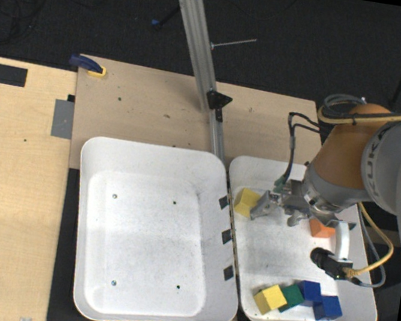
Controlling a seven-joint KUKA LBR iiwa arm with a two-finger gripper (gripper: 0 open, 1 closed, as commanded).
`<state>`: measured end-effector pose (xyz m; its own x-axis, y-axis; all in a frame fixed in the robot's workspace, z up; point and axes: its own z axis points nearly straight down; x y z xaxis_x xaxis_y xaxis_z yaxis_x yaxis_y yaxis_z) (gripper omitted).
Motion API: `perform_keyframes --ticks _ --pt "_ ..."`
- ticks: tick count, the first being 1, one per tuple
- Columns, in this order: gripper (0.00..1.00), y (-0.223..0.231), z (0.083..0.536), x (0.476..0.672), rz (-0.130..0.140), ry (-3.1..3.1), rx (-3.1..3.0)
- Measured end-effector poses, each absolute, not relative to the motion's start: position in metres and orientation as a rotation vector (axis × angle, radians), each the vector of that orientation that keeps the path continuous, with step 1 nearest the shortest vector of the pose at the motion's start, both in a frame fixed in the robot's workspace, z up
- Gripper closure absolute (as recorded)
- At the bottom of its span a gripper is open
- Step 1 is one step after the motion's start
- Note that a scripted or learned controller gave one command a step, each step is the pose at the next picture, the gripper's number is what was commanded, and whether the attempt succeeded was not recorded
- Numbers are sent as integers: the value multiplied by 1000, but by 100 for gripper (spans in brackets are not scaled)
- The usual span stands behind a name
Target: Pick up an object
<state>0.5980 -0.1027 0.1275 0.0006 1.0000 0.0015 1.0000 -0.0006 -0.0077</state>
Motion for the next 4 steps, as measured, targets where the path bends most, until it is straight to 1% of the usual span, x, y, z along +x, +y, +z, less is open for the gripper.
perform_keyframes --ticks 1,2,3,4 --pt "100 -106 140 598 4 -2206 -2231" --pt "100 -102 202 600 -4 -2226 -2220" --pt "100 -104 221 600 0 -2220 -2223" --pt "100 -47 232 612 -2 -2225 -2215"
